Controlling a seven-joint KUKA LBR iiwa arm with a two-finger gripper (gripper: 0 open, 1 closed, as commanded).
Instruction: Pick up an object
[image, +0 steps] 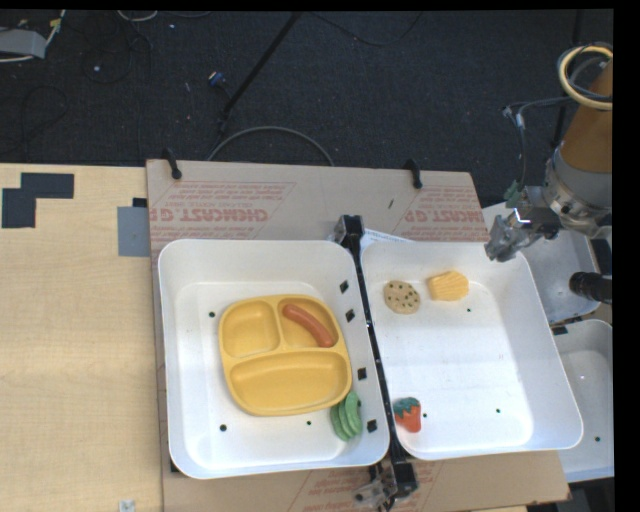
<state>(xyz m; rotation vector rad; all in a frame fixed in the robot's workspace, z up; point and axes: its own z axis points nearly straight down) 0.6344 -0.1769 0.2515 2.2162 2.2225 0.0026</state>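
In the right bin (520, 400) lie a round speckled cookie (401, 296), a yellow wedge of cheese (448, 286) and a small red and orange toy fruit with a green top (407, 414). The left bin (190, 380) holds a yellow divided plate (262, 380) with a red sausage (309, 323) in its upper right compartment. A green ridged piece (347, 416) rests beside the plate's lower right corner. My gripper (503, 243) hangs over the right bin's far right corner, a little right of the cheese, with nothing seen in it.
A black divider clip strip (365, 340) runs between the two bins. Printed cardboard (300, 205) lies under and behind the bins. A wooden bench top (70, 350) stretches to the left. White equipment (590, 290) stands right of the right bin.
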